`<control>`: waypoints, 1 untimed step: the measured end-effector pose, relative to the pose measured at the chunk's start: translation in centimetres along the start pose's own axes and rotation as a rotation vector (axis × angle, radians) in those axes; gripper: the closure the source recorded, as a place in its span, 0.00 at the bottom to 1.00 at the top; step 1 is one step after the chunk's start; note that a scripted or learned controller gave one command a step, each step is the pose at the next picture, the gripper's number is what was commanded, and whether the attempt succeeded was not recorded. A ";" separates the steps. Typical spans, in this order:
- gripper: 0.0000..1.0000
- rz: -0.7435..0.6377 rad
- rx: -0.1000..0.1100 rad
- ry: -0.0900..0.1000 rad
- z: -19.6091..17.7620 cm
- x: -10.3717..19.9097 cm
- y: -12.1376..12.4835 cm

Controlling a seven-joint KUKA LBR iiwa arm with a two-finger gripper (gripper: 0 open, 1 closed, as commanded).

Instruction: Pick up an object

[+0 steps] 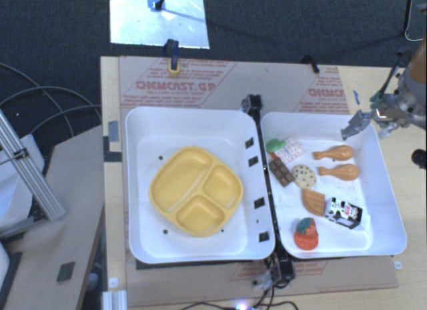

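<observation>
- Right, nearest the camera in the right bin [390,225]: an orange toy pumpkin with a green top [306,233], close to the front wall.
- Just behind it, a small black-and-white carton [344,213], lying tilted, with an orange wedge [313,202] touching its left end.
- Further back, a round speckled cookie [304,176] and a brown chocolate bar [281,172] side by side near the divider.
- To their right, two drumsticks: one [339,171] nearer, one [333,153] just behind it, both lying flat, thick ends pointing right.
- At the left rear of that group, a pink-and-white wrapped piece [290,150] with a green blob [275,145] beside it.
- Over in the left bin [143,142], a yellow divided plate [195,190] sits in the middle, on its own.
- Up at the back right, the gripper [355,126] hangs above the far corner of the right bin, nothing between its fingers; whether they are spread or closed I cannot tell.
- Closest object to it is the rear drumstick, just in front and slightly left; the pumpkin lies well apart from it.
</observation>
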State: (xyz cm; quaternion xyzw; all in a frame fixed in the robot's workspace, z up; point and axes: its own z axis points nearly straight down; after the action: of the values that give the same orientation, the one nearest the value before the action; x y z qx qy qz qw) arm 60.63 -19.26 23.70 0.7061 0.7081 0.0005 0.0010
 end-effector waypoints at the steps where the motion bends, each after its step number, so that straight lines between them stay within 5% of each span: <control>1: 0.00 0.003 0.016 0.006 11.9 1.9 -7.7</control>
State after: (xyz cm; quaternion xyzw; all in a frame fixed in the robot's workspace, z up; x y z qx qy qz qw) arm 52.93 -17.44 11.78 0.7072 0.7070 -0.0030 -0.0067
